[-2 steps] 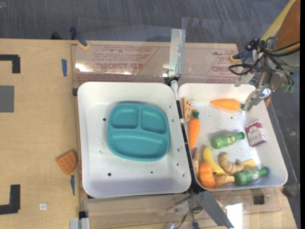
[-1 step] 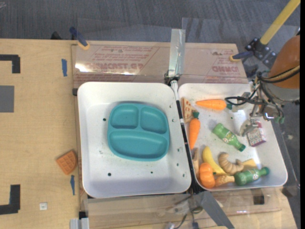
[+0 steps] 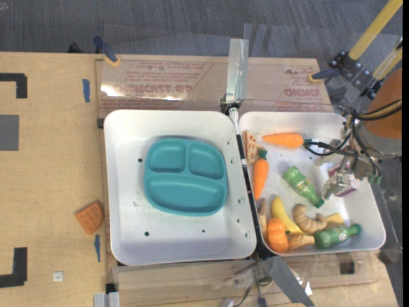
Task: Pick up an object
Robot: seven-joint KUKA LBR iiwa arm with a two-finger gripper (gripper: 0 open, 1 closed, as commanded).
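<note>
Gripper (image 3: 342, 183) low over right bin (image 3: 377, 217), finger state cannot be told, just beside green bottle (image 3: 301, 184), carrots (image 3: 283, 140), banana (image 3: 282, 213) nearby, teal tray (image 3: 186, 176) in left bin (image 3: 121, 190)

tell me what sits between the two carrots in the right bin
Nothing: the camera view shows bare white bin floor between the lying carrot and the upright carrot.

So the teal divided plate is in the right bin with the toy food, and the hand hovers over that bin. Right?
Not quite. The camera view shows the teal divided plate in the left bin; the toy food lies in the right bin, where the hand hovers.
</note>
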